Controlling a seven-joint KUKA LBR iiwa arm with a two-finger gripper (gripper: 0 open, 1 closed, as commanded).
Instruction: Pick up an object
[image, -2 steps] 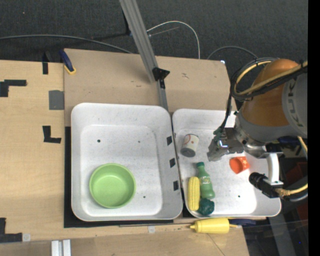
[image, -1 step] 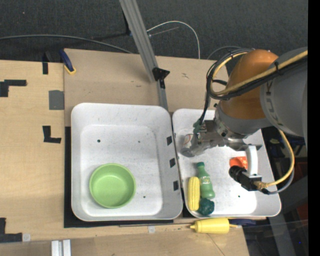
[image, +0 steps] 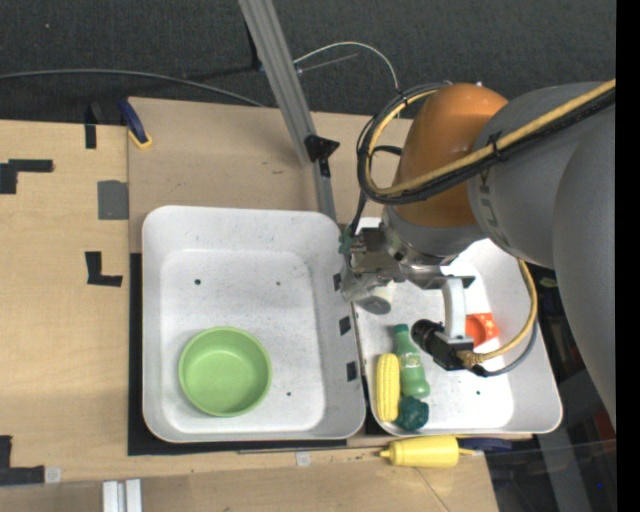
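Candidate objects lie in the right bin (image: 530, 400), the landmark for this report. At its near left corner stand 3 items close together: a yellow corn cob (image: 387, 388), a green bottle (image: 408, 362) touching it on the right, and a dark green lump (image: 413, 411) at the bottle's near end. An orange block (image: 481, 326) sits toward the bin's middle, just beside a white part of the tool.

The gripper (image: 372, 290) hangs over the bin's left edge, near the divide with the left bin (image: 240, 240), just beyond the bottle's cap. Nothing can be seen between its parts. Whether it is wide or narrow cannot be told; the wrist and orange band cover it from above.

Step in hand, as judged: approach, with no object yet secured. The next move calls for settling over 1 item, most likely the bottle or the corn cob, and coming down clear of the bin wall. The 3 clustered items touch, so a clean hold on 1 alone looks difficult.

Further out, a green bowl (image: 225, 370) rests in the left bin's near left area. A yellow object (image: 425, 452) lies on the worktop (image: 200, 150) just outside the right bin's near edge; its kind is unclear. The arm hides the right bin's far half.
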